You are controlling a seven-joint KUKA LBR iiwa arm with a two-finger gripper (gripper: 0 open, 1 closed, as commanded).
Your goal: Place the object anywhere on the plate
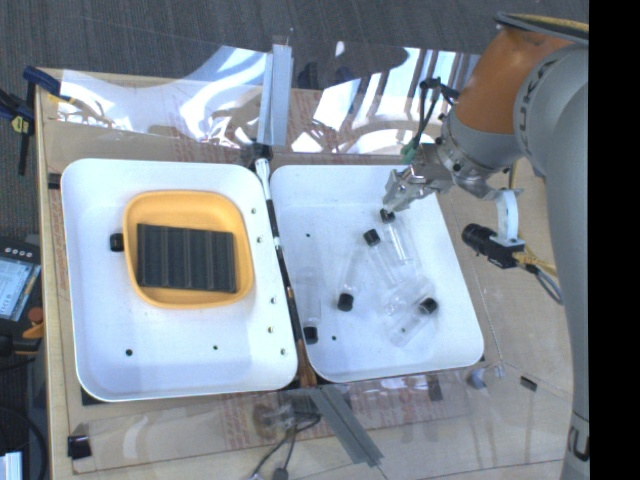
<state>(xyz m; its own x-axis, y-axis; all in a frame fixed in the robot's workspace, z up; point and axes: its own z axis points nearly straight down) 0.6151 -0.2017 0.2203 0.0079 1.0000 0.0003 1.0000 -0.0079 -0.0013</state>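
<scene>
The arm (520,88) was angled in from the right — gripper (392,206) lowered over the right bin's (455,353) back edge, above clear vials (400,288).

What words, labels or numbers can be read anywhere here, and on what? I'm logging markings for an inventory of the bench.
No text can be read in this view.
Device with a lit screen at the left edge: something is displayed, too small and blurred to read.
Yellow plate, the two white bins, the clear vials with black caps, and the arm with its claw: no markings visible.
</scene>
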